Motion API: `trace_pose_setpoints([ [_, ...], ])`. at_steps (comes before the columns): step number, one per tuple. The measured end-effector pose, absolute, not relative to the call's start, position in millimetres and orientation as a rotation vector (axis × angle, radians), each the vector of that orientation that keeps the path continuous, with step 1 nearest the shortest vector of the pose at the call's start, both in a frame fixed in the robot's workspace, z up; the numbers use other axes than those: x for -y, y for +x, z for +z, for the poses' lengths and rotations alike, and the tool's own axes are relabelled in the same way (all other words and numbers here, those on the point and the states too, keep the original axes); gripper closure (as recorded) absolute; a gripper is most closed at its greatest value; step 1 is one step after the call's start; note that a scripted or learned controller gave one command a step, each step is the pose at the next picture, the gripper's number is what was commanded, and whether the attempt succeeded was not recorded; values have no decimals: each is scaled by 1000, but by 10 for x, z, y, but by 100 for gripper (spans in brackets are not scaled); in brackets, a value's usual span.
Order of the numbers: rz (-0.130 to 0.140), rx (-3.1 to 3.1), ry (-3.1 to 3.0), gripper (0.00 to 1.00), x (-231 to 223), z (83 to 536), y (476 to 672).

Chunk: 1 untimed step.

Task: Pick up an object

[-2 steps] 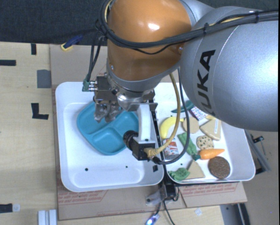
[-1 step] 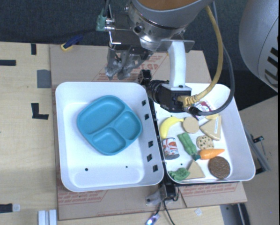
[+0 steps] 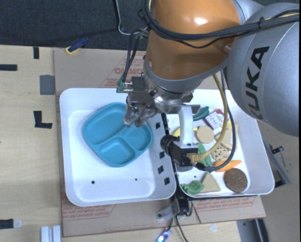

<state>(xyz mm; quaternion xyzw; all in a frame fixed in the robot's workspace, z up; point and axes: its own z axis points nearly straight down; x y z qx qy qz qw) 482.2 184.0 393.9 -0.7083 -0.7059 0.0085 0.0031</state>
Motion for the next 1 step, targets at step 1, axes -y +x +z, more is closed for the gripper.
trace_pose_setpoints([
  [1, 12, 2216, -2222, 100, -1470, 3473, 4829],
])
